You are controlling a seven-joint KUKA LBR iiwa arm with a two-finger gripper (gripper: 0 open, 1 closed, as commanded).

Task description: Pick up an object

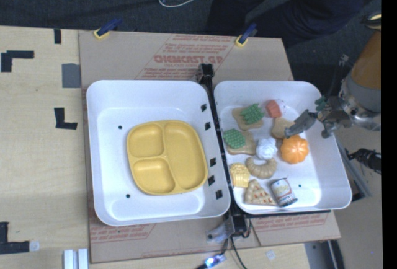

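Two shallow white plastic bins sit side by side on the pale wooden desk [37, 156], over a sheet of brown cardboard [180, 54]. We see the left bin [105, 199] carrying a yellow three-compartment plastic plate [166, 156], lying flat near its middle. The right bin [329, 190] carries a cluster of toy foods. The grey arm with its orange band [366, 75] reaches in over that bin's right wall, and its dark hand [313, 122] hangs over the upper right part of the bin; its two fingers stand apart with nothing between them. Just below the near fingertip lies a round orange toy fruit [294, 149], close beside a small white ball-like piece [266, 149]. Further left we find a tan cracker topped with green [249, 115], another green-topped one [237, 139], a small reddish block [273, 108], a tan pretzel-like ring [262, 167], a yellow corn piece [239, 175], a pizza wedge [257, 193] and a little tin can [283, 191] lying tilted near the front wall.
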